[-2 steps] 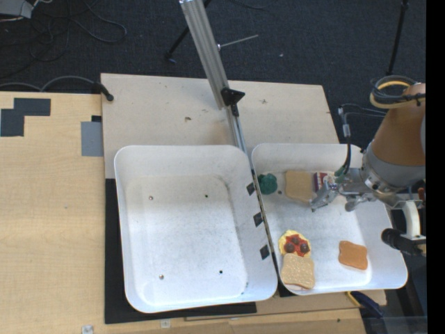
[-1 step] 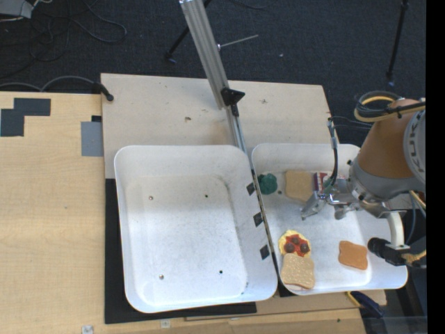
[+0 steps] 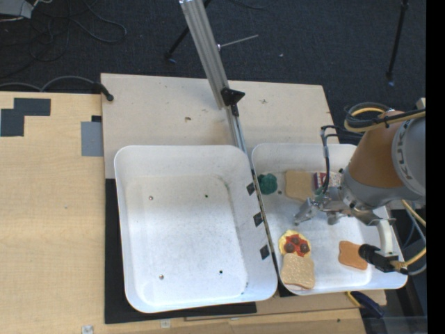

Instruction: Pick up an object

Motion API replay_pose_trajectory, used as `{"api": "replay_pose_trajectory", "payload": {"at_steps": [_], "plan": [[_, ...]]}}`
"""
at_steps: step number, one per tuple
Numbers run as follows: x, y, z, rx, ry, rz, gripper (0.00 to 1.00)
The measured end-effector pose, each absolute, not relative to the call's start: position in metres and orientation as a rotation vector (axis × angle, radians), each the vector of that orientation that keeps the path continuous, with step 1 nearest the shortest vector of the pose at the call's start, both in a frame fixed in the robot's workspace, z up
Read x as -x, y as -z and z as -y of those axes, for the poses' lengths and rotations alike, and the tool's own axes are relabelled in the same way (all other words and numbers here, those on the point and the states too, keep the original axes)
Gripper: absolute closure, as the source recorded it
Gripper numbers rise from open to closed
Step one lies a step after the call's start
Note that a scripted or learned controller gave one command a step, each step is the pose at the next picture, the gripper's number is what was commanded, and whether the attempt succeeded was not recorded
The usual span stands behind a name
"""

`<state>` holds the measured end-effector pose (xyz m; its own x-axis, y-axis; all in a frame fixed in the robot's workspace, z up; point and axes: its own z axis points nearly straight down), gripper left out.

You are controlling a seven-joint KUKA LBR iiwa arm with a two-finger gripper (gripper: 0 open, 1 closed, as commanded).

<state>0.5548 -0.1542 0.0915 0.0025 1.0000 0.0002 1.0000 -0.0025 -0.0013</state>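
Nearest the lens, at the front of the right-hand shallow white bin, lies a tan bread-slice-shaped toy, touching a round yellow toy topped with red pieces just behind it. Two-finger metal gripper on the grey arm with the orange band sits low over the same bin, with both of those toys just to its front-left. Fingers look splayed apart and I see nothing between them, so I read it as released, holding nothing. Just behind the gripper: flat tan square toy, with a small red-and-white item at its right edge, partly hidden by the wrist. Behind-left: small round dark-green toy, against the bin wall. Front-right of the gripper: flat orange toy, next to a black part of the arm. Left-hand shallow white bin is well off to the gripper's left. Pick not done yet; the candidates all lie in the right bin, none clearly centred under the tips. Risks, my judgement: closing here grabs air between the tan square and the yellow toy; the flat pieces give the tips little edge and may slide; the bread and yellow toys touching could mean a double pick or a nudge; the green one by the wall leaves little finger clearance.
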Motion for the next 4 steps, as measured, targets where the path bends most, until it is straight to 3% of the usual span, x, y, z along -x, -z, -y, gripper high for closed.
{"api": "replay_pose_trajectory", "payload": {"at_steps": [1,4], "plan": [[-0.554,-0.102,0.155,2.229,0.000,2.212,1.00],[-0.556,-0.241,0.152,2.223,0.003,2.224,1.00]]}}
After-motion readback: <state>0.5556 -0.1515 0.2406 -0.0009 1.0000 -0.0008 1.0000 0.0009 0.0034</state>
